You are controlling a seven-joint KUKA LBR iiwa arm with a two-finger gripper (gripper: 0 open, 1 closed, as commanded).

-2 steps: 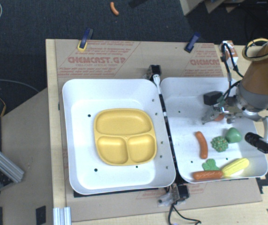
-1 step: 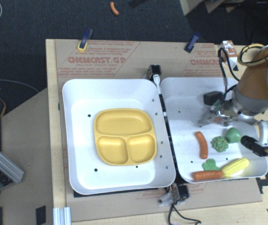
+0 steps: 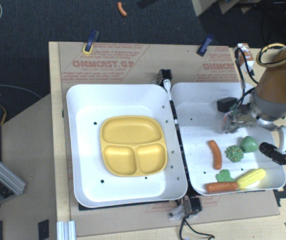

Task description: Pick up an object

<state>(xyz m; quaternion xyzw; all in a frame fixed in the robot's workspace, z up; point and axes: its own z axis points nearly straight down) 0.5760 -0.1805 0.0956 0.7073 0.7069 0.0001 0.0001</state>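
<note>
Yellow tray (image 3: 132, 145), white bins (image 3: 78, 134), orange sausage (image 3: 215, 154), green broccoli (image 3: 234, 153), yellow corn (image 3: 251, 177)

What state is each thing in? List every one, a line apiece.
yellow divided plate: flat in the left bin, nothing on it.
upper sausage: lying loose in the right bin.
lower sausage: lying against the front wall.
broccoli: loose, untouched.
corn cob: lying on its side.
green leafy piece: beside the corn.
round green piece: loose.
hand: low over the right bin, holding nothing visible.
</note>
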